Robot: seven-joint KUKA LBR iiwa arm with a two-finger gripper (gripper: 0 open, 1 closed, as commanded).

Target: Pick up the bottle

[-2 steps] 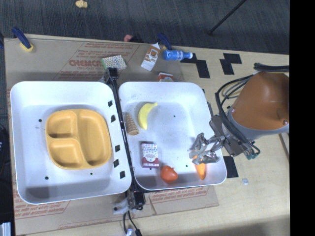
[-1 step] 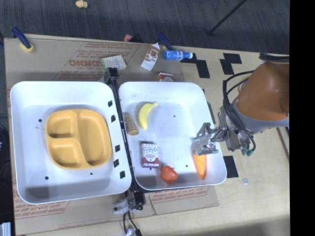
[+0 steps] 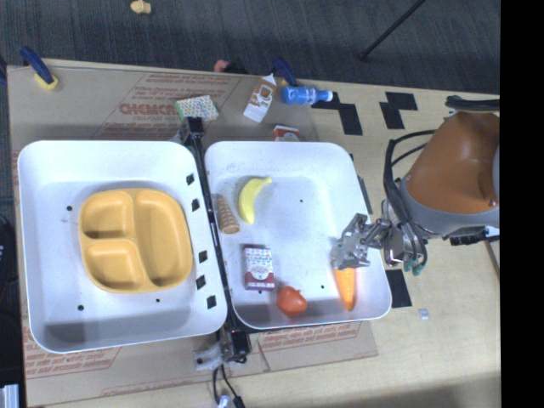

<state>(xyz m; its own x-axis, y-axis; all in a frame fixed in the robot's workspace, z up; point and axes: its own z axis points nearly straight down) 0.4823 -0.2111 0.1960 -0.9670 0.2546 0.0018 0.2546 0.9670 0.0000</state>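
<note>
In the camera view, the arm (image 3: 455, 172) reaches in from the right, its orange band above the wrist hanging over the bench edge beside the right bin (image 3: 323, 155). The gripper (image 3: 351, 249) sits low over the right side of that bin, just above the top end of an orange carrot (image 3: 346, 286) that lies near the bin's right wall. Whether its fingers are apart or together cannot be told from this angle, and nothing can be seen held between them.

The bottle (image 3: 303, 96), blue with a pale cap end, lies on its side on the cardboard-covered bench behind the right bin, outside both bins and well apart from the gripper. Just left of it lies a small brown and white carton (image 3: 260, 99), and a green patterned packet (image 3: 197, 107) rests further left.

Inside the right bin are a yellow banana (image 3: 252, 197), a ribbed brown cone (image 3: 226, 214) near the left wall, a small red and white box (image 3: 257, 268) and a red tomato (image 3: 291, 300) by the front wall.

The left bin (image 3: 51, 313) holds a yellow divided plate (image 3: 136, 238) with three compartments
</note>
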